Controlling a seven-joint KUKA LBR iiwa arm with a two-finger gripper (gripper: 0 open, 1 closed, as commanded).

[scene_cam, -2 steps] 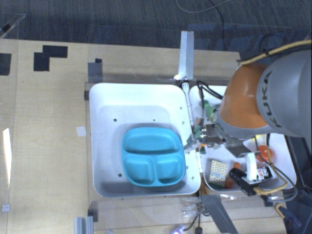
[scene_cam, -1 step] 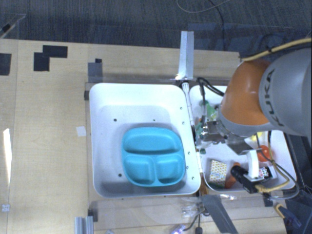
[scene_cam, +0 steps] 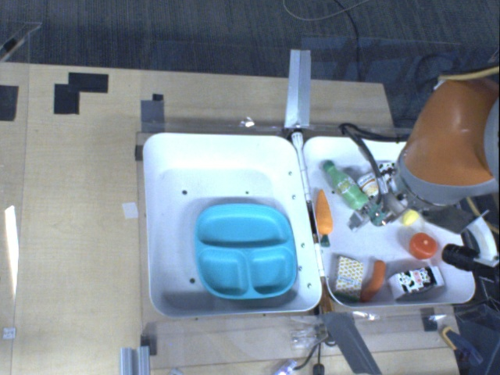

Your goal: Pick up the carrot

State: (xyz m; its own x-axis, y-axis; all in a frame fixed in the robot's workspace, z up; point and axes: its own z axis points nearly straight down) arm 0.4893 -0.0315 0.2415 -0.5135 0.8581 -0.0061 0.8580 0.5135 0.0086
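The carrot (scene_cam: 323,213) is a short orange piece lying lengthwise against the left wall of the right bin (scene_cam: 466,294), just past the divider. My gripper (scene_cam: 370,215) hangs low over the middle of that bin, a short way to the right of the carrot and apart from it. It sits just below the green bottle (scene_cam: 344,184). Nothing shows in its grasp.
The right bin also holds a yellow piece (scene_cam: 409,218), a red-orange round thing (scene_cam: 423,245), a small milk carton (scene_cam: 414,282), a reddish sausage (scene_cam: 376,279) and a patterned box (scene_cam: 349,273). A blue divided plate (scene_cam: 245,250) lies in the left bin (scene_cam: 168,209).
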